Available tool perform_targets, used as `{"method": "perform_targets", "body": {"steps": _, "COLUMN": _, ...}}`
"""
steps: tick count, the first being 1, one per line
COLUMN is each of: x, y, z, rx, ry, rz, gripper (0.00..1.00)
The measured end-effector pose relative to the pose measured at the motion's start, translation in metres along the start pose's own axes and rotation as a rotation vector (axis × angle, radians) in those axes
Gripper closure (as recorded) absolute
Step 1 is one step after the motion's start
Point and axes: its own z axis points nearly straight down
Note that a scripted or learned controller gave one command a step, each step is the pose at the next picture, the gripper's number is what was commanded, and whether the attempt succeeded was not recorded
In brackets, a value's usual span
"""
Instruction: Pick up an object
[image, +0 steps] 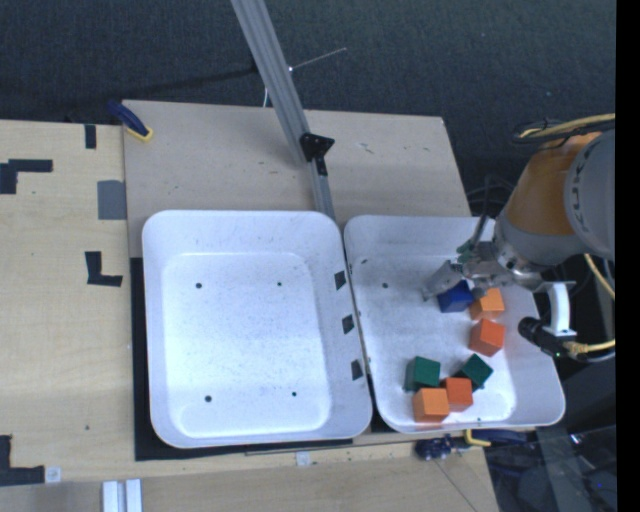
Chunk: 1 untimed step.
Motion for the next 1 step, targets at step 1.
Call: {"method": "perform_targets", "body": {"steps": 1, "x": 0.0002, "y": 0.0009, "z": -0.0125, "rx": -0.003, "ry": 0.001, "rz": -0.001, "gripper": 1.0}}
